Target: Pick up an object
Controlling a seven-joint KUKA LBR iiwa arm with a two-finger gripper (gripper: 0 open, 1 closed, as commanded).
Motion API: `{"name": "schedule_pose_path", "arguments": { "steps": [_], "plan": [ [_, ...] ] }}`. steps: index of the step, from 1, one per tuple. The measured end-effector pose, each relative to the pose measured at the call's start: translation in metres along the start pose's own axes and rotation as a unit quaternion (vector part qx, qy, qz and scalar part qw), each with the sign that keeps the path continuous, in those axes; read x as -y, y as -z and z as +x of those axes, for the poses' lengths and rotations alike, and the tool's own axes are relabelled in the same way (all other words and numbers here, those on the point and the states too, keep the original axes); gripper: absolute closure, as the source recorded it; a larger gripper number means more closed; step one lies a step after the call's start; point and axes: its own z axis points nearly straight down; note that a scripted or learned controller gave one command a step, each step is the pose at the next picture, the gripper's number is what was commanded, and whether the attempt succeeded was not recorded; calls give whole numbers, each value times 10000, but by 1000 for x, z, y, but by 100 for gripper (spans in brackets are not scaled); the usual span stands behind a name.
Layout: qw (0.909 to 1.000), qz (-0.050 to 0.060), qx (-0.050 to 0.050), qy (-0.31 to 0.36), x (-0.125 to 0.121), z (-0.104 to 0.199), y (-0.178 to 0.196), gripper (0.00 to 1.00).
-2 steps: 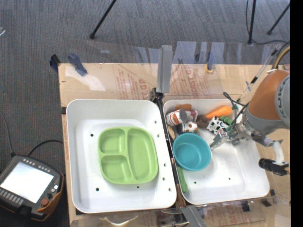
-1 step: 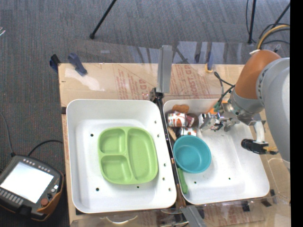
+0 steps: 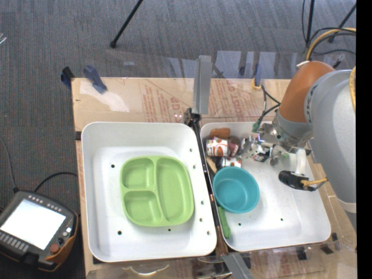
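Gripper of mine sits low over the far end of the right shallow white bin; whether it's clenched or released, I can't tell. Just to its left, a small brown-and-white can lies on its side. Nearer the camera rests a round teal plastic bowl. Left bin carries a light-green divided plate.

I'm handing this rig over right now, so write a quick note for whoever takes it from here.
End effector: low in the right bin, at the clutter along its far edge; finger state unreadable.
Things: teal bowl in the right bin's near left; a can and small items behind it; green divided plate in the left bin.
Done: no pick confirmed.
Left: grasp one object and lift it.
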Motion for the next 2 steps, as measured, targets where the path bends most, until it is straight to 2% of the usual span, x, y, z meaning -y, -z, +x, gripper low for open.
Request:
{"name": "schedule_pose_path", "arguments": {
  "steps": [1,2],
  "plan": [
    [10000,29,14,42,1,2,8,100],
    [10000,32,14,48,1,3,8,0]
  ]
}}
